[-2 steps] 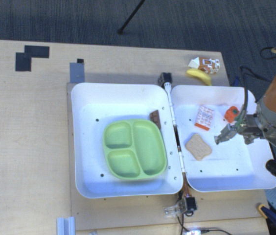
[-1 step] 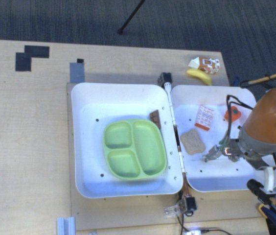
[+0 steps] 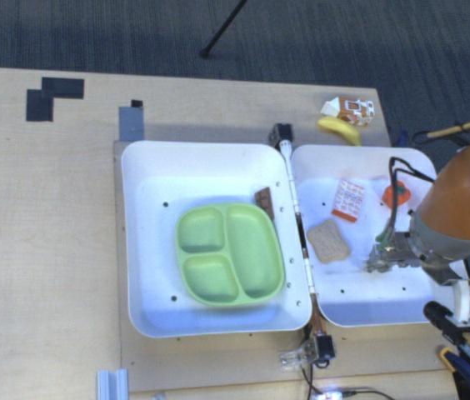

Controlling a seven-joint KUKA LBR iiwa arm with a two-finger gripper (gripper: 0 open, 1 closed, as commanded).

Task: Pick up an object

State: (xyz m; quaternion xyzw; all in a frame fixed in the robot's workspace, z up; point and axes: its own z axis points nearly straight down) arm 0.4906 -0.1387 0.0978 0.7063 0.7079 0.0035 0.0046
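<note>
The right bin (image 3: 360, 307) holds a tan, bread-like slice (image 3: 328, 242), a white and red packet (image 3: 350, 199) and a small red and green item (image 3: 395, 195) near the back right. My gripper (image 3: 378, 258) hangs low over the right bin's floor, just right of the tan slice. The grey arm with its orange band (image 3: 460, 202) reaches in from the right and covers the bin's right side. Nothing shows between the fingers.
In the left bin (image 3: 147, 223) lies a green three-compartment plate (image 3: 228, 254), with a small brown piece (image 3: 263, 198) at its back right. A yellow banana-like item (image 3: 337, 127) and a small packet (image 3: 356, 109) lie on the bench behind the right bin.
</note>
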